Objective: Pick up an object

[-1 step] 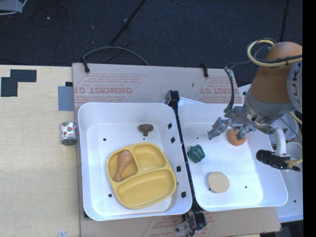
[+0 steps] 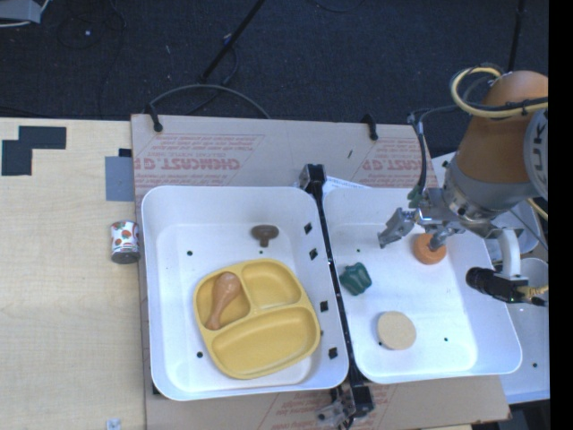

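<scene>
**Arm Above Right Bin, Orange Object Below Gripper**

Camera view. The bench [image 2: 72, 330] carries two shallow white bins set side by side on a cardboard sheet [image 2: 224, 150]. The arm [image 2: 501, 141] enters from the right of the view and hangs over the upper part of the right bin [image 2: 466, 348].

The gripper [image 2: 419, 227] sits at the upper middle of the right bin. Its fingers [image 2: 394, 229] are spread apart, with nothing between them: the claw is released. One finger points down and left; the other lies close to an orange object.

Contents of the right bin:
- The orange object [image 2: 431, 250], small and rounded, lies just below and right of the gripper. Whether a finger touches it cannot be told.
- A green object [image 2: 355, 278] lies near the left wall of this bin, close to the divider between the bins.
- A tan disc [image 2: 396, 331] lies flat near the middle of the bin floor, below and right of the green object, well apart from the gripper.

Contents of the left bin [image 2: 170, 240]:
- A yellow divided plate [image 2: 269, 330] with three compartments rests on the lower half of the floor.
- A drumstick-shaped toy [image 2: 224, 298] lies in the plate's left compartment.
- A small brown object [image 2: 264, 234] sits above the plate, near the bin's upper wall.

Outside the bins, a small patterned can [image 2: 124, 241] lies on the bench just left of the left bin.
</scene>
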{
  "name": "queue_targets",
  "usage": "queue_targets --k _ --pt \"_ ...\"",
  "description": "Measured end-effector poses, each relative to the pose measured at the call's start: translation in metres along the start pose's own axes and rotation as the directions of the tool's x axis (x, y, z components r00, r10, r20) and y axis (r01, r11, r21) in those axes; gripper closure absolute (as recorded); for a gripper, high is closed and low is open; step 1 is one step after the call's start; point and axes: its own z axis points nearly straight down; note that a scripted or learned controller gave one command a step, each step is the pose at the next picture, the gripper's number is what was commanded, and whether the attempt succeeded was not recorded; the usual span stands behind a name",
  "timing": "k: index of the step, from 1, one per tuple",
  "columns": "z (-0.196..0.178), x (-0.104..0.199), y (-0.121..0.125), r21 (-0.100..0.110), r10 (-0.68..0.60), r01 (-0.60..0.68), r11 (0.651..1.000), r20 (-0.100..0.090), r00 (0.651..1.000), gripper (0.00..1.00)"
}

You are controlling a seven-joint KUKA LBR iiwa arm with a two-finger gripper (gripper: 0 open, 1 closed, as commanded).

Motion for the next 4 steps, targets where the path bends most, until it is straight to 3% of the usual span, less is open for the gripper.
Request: queue_targets --k 1,2,3,4 --pt "0.064 0.002 0.002 0.005 0.001 -0.001 1.000 -0.001 1.000 0.00" --pt "0.099 0.006 0.005 -0.017 0.003 -0.003 1.000 0.003 1.000 0.00" --pt "0.107 0.005 0.001 -0.001 0.005 -0.005 1.000 0.000 1.000 0.00" --pt "0.098 0.004 0.000 0.001 0.010 -0.010 1.000 0.000 1.000 1.00"
